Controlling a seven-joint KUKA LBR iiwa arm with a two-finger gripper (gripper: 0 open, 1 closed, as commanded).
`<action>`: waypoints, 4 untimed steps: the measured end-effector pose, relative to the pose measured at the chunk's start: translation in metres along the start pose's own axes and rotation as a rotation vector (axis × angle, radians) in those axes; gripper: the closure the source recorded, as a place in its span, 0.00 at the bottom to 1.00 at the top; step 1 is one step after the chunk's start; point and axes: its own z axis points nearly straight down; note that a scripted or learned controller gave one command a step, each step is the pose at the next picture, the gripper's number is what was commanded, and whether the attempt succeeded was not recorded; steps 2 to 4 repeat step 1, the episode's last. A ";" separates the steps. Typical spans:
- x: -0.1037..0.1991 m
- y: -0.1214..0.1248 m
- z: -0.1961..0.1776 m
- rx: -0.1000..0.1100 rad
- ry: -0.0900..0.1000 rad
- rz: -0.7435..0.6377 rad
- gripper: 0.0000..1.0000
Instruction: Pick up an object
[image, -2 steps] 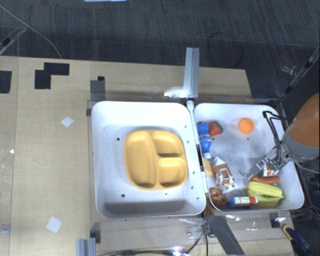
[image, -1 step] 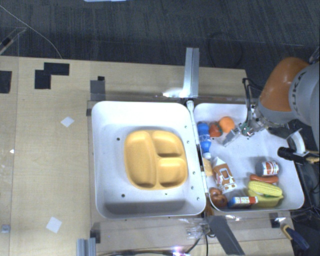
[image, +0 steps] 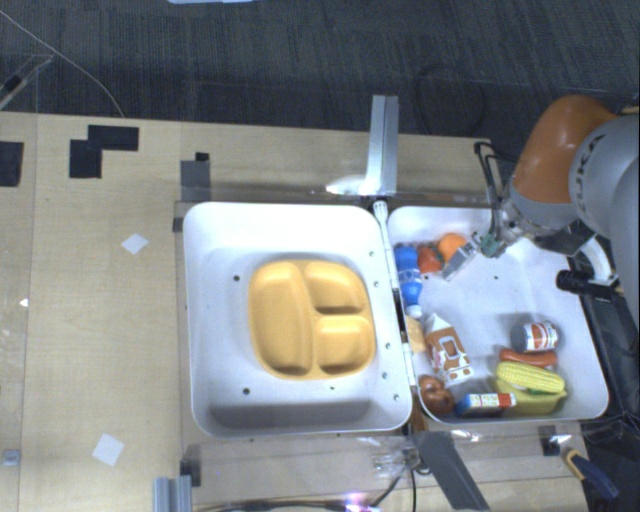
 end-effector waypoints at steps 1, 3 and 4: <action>-0.001 0.003 -0.014 -0.004 -0.004 -0.005 1.00; -0.001 0.003 -0.014 -0.004 -0.004 -0.005 1.00; -0.001 0.003 -0.014 -0.004 -0.004 -0.005 1.00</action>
